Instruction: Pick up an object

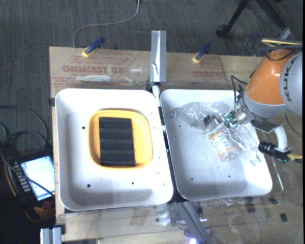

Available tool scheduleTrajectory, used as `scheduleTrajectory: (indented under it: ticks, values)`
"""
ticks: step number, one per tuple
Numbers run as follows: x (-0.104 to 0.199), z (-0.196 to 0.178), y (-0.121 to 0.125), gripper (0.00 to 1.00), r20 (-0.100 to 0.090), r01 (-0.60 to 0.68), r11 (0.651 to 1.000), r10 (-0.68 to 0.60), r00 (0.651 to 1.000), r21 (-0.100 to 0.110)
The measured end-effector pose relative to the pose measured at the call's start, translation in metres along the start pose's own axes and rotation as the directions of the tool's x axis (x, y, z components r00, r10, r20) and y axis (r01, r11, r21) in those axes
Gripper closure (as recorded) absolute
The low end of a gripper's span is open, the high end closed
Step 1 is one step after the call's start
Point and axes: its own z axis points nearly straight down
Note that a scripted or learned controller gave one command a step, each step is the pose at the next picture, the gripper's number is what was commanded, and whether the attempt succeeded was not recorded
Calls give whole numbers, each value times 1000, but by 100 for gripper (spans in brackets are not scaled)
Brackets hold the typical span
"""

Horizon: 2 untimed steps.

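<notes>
The right bin (193, 184) holds a heap of clear plastic packaging (203, 113) at its back and a crumpled clear packet with printed labels (227, 142) toward its right side. My gripper (231, 118) reaches in from the right and hangs low over the spot where these two meet, with a small green and dark part at its tip. Above it sits the grey arm with its orange band (267, 85). In the left bin (71, 187) lies a yellow dish (95, 136) bearing a black ribbed block (117, 141).
A metal post (158, 57) stands at the back between the bins. Blue and yellow clamps (93, 46) (201, 53) hold the wooden board. A black connector with cable (272, 149) juts out at the right bin's right rim. A tablet (36, 174) lies on the floor at left.
</notes>
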Motion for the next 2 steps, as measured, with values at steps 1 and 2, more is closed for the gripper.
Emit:
scheduleTrajectory:
  ticks: [1, 2]
  values:
    - [38, -62, 71, 100, -15, 21, 999, -21, 1000, 34]
    - [45, -108, 58, 100, -10, -103, 994, 103, 995, 38]
